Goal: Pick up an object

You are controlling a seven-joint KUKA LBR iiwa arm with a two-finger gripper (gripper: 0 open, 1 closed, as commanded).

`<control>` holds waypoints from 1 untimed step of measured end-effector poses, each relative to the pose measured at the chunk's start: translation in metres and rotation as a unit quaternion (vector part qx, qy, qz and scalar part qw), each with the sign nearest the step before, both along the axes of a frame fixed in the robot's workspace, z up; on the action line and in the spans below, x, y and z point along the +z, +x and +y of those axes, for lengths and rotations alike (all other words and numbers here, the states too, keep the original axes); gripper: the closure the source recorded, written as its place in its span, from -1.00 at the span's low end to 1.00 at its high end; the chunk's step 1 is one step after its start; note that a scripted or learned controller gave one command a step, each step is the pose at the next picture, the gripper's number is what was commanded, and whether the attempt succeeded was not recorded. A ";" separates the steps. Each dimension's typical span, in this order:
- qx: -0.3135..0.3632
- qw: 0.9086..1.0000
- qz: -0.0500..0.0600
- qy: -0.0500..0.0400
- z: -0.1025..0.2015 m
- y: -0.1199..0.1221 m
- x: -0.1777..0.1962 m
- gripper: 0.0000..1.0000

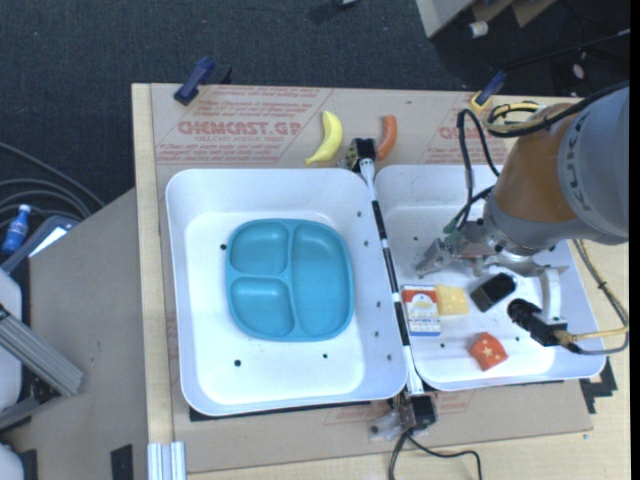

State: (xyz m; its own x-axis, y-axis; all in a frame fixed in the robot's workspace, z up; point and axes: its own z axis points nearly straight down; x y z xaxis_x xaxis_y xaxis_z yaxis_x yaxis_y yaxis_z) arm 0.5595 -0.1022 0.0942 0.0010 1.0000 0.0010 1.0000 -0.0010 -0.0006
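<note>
Objects: lying in the right bin — small carton with red top, yellow block, red piece, black items.
Gripper: hovering low over right bin's middle, possibly near carton; grip unreadable.
Left bin: carrying blue divided plate.
Desk: banana lying behind bins.

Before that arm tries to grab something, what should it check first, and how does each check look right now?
1. Things to grab lie in the right bin: ok; a small carton, a yellow block, a black piece and a red piece.
2. Gripper is over that bin: ok.
3. Fingers open or shut: cannot tell.
4. Something already held: cannot tell.
5. Carton and yellow block apart: not ok, they touch.
6. Red piece has room around it: ok.
</note>
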 end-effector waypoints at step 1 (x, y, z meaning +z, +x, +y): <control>0.001 1.000 0.000 0.000 0.008 0.053 -0.010 -1.00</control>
